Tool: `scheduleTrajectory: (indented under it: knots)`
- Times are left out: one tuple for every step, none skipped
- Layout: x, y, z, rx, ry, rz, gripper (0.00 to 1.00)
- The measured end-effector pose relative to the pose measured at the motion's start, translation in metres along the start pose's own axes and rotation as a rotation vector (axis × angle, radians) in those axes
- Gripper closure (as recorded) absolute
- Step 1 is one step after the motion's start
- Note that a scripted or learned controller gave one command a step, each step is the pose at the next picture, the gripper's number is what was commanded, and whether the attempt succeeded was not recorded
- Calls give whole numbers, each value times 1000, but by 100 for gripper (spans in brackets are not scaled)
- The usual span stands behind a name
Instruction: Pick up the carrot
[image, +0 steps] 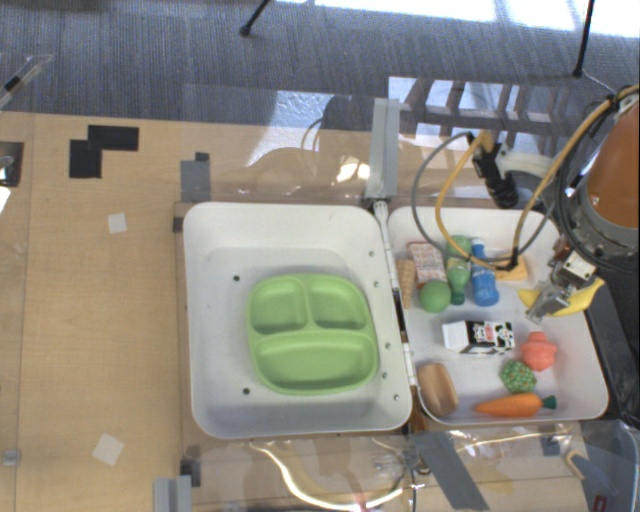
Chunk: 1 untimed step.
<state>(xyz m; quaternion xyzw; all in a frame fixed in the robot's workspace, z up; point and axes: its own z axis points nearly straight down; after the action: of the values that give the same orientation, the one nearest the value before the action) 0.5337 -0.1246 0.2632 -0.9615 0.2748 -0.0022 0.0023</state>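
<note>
Left bin (200, 330): green divided plate (310, 333), centred. Right bin (597, 395): bread roll (437, 387) at near-left corner; carrot (512, 405) lying flat along near edge, green broccoli piece (518, 376) just behind it. Gripper (552, 300) at right edge, above a banana (575, 298); finger state cannot be told. Risk: descent catches crowding broccoli, carrot slides against bin wall.

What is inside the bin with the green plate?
Inside the left bin I see just the green plate, lying flat with three sections and nothing in them. Whatever is under the plate is covered. The carrot lies in the right bin.
</note>
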Motion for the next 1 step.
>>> scheduleTrajectory:
  knots:
    - [-37, -24, -9, 0, 1, 91, 100]
